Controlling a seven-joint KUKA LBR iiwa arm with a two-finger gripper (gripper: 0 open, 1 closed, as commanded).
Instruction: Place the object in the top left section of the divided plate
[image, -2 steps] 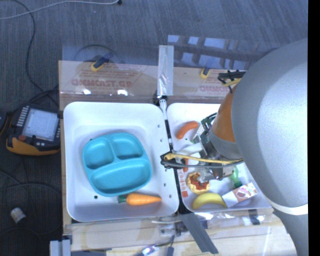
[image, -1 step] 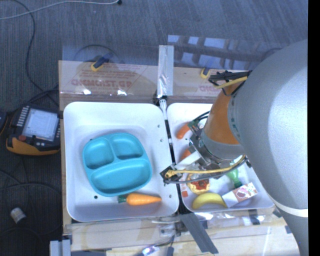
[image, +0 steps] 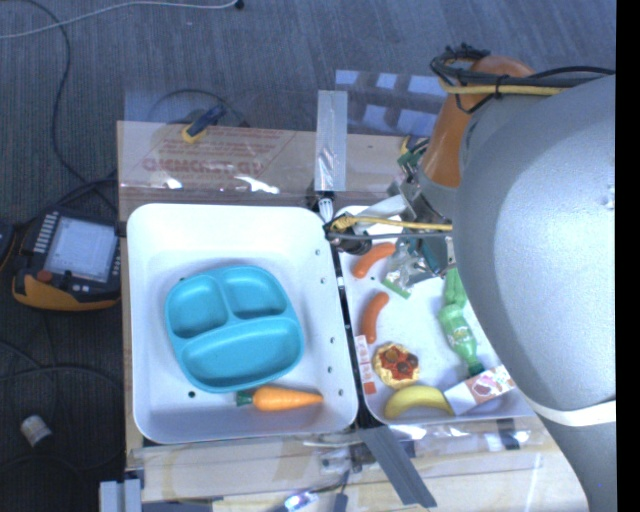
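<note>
Presently the gripper (image: 412, 262) is lowered over the right bin (image: 425, 345), beside a sausage (image: 372, 258), presumably to pick; whether it is apart or together cannot be told. The plate (image: 235, 327) lies in the left bin (image: 180, 235), top left section unfilled.

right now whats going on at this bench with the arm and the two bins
The grey arm reaches in from the right over the right bin, its gripper low among the toy food: two sausages, a green bottle, a banana and a small pizza. I can't tell that it holds anything. In the left bin, the blue divided plate has nothing in its sections, and a carrot lies beside it.
</note>
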